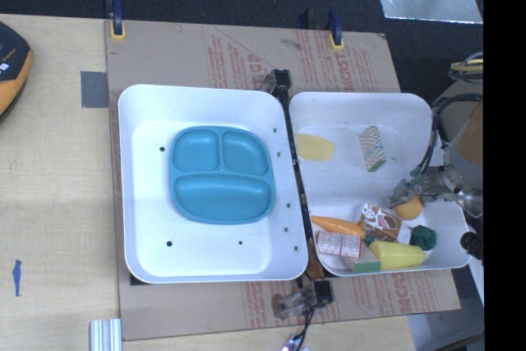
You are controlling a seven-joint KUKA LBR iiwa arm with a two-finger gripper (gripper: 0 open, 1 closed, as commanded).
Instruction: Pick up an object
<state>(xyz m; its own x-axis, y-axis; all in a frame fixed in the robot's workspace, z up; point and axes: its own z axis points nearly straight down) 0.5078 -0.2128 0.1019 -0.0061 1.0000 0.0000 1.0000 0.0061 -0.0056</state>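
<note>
A small orange object (409, 208) lies near the right bin's (345, 107) right wall, with the gripper (411, 191) right over it, its grip impossible to judge; nearby sit a carrot (335, 225), a yellow-green bottle (397, 255) and a dark green piece (424, 237); the left bin (144, 115) holds a blue divided plate (220, 174).

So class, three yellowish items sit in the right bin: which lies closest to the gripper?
The small round orange-yellow ball, right beside the gripper. The pale flat piece lies far left; the long yellow one lies at the bin's near edge.
</note>
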